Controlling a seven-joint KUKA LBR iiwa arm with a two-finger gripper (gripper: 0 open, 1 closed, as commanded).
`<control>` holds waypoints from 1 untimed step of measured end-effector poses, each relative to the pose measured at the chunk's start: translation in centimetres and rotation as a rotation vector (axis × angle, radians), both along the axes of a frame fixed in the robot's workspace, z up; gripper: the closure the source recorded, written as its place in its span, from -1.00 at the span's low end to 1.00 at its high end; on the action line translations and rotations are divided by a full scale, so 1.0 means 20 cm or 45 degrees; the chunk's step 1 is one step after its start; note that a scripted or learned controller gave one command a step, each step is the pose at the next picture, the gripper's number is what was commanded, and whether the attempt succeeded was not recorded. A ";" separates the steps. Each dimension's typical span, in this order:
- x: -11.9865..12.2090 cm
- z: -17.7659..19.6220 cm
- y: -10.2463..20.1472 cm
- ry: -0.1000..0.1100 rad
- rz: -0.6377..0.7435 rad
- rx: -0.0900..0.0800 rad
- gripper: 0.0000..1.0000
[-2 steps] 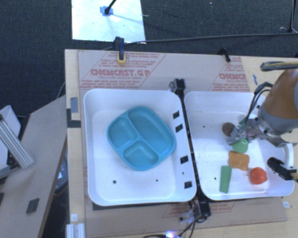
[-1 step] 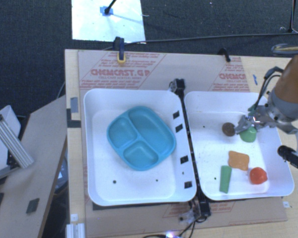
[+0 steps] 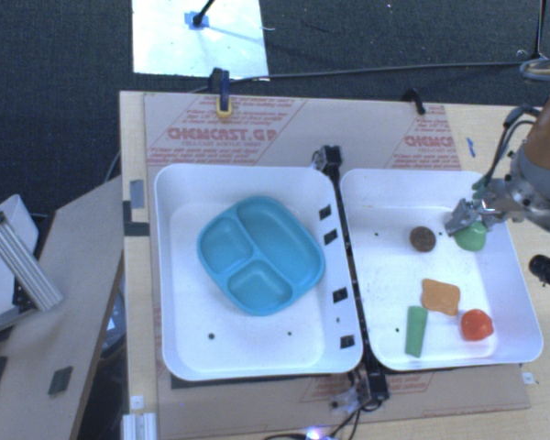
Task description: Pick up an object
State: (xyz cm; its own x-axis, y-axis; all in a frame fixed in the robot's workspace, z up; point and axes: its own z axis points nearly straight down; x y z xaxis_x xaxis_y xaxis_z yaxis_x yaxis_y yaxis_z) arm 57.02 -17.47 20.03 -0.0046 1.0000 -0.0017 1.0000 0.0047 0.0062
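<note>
Bright, even light, slightly soft

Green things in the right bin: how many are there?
2: a green block lying near the front edge, and a round green object at the gripper, partly hidden by it.

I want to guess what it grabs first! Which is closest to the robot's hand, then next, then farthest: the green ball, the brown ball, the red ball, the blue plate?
1. Green ball, right at the hand, right bin.
2. Brown ball, just left of it.
3. Red ball, near the right bin's front.
4. Blue plate, over in the left bin.
</note>
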 end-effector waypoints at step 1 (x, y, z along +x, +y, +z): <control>0.00 0.26 0.00 0.001 0.000 0.000 1.00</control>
